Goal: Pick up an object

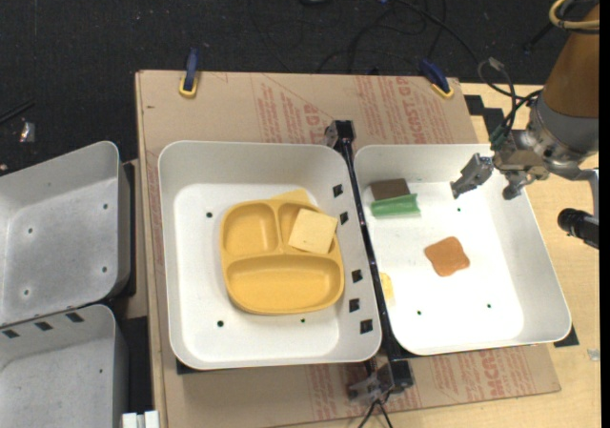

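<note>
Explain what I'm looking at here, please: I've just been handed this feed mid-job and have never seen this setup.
This is one fixed camera above a bench, looking down at a slant. The grey and orange machine at the right is a robot arm; its claw hangs over the far right edge of the right bin, and nothing is between its fingers. Its job is to pick up an object. Two shallow white bins sit side by side. The left bin holds a yellow divided tray with a pale yellow block lying on it. The right bin holds a green and brown block near the divider and a flat orange piece near the middle.
</note>
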`<state>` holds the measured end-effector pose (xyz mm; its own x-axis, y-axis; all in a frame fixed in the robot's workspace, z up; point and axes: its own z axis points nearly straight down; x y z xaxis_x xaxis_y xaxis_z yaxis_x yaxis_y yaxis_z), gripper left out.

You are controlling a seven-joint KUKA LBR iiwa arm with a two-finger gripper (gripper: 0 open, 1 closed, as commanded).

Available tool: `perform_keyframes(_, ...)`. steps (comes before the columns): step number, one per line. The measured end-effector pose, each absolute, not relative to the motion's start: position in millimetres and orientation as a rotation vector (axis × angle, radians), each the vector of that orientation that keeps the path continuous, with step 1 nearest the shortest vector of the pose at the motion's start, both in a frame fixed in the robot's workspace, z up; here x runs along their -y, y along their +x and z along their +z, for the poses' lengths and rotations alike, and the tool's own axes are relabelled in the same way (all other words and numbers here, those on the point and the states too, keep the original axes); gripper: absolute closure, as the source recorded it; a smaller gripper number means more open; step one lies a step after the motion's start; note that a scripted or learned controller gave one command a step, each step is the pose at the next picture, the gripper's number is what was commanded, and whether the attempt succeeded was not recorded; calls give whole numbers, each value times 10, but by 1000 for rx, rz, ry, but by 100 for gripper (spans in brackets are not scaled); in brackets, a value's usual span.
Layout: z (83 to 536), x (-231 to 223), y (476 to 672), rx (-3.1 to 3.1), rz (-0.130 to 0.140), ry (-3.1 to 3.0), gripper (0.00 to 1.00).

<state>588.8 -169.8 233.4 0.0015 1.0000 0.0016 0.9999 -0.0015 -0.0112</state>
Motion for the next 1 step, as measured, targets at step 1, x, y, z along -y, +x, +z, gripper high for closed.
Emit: perform_keyframes(1,2398,1695,5913,2223,1,-2220,0)
